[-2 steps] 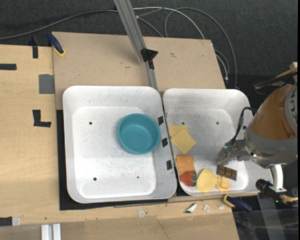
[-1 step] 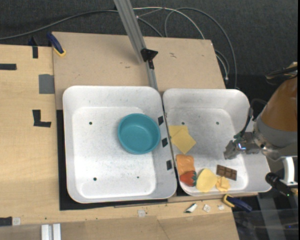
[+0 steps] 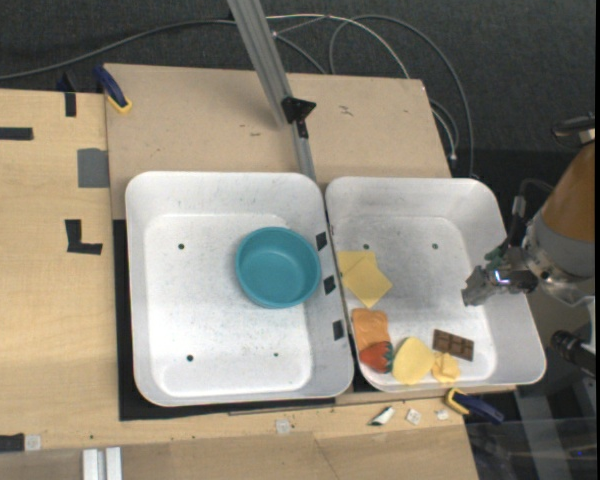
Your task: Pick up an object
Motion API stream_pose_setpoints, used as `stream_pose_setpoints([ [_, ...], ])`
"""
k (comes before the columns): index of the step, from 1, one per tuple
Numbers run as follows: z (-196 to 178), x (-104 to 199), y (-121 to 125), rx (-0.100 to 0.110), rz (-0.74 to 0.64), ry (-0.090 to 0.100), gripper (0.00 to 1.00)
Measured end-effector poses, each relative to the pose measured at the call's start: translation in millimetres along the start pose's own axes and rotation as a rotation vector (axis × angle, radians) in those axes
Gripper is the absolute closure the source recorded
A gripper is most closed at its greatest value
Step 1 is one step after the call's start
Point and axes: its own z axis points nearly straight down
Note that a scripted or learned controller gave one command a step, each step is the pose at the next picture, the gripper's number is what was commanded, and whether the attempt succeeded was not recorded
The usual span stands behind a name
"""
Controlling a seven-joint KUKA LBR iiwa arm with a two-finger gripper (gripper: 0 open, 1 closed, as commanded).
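My gripper (image 3: 485,286) hangs over the right side of the right bin (image 3: 420,203), above its floor and nothing shows under it. The arm's orange band (image 3: 578,203) is at the right edge of the view. Toy food lies in that bin's front left part: a flat yellow slice (image 3: 365,276), an orange piece (image 3: 370,324), a red piece (image 3: 376,356), a rounded yellow piece (image 3: 411,361), a small yellow bit (image 3: 446,369) and a brown chocolate bar (image 3: 453,345). The bar is the nearest thing to the gripper, below and to its left.
A blue bowl (image 3: 277,266) stands upright in the left bin (image 3: 170,208), near the wall shared by both bins. A grey slanted pole (image 3: 265,48) reaches down to the bins' back edge. Cables (image 3: 380,38) lie behind the bench.
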Motion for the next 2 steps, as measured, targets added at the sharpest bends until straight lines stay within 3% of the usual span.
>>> stream_pose_setpoints([
  [1, -27.1, 0.4, 0.8, 0.001, 0.000, 0.001, 1.00],
  [2, -38.5, 48.9, 28.1, 0.002, -0.006, 0.003, 1.00],
])
